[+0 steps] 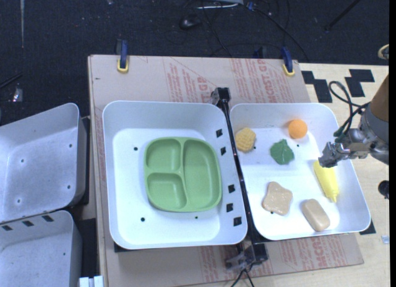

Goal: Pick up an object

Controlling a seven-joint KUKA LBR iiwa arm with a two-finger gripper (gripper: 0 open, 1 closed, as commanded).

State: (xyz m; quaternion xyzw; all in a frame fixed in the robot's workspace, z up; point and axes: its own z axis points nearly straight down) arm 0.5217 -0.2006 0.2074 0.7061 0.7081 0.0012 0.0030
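Two shallow white bins sit side by side on a cardboard-covered bench point(161, 75). The left bin point(124, 218) holds a green divided tray point(183, 174) lying flat near its middle. The right bin point(356, 211) holds six small items, all apart from one another: a tan toast-shaped piece point(277, 198) and a beige oblong block point(315, 214) toward the near edge, a yellow corn-like piece point(328, 182) along the right side, a green leafy piece point(282, 152) in the centre, a yellow waffle-textured round point(245, 139) by the left wall, and an orange ball point(297, 128) at the far side. The arm's gripper point(329, 156) hangs at the bin's right side, directly above the top end of the yellow corn-like piece; whether its fingers are spread or closed cannot be told, and no item is seen between them.
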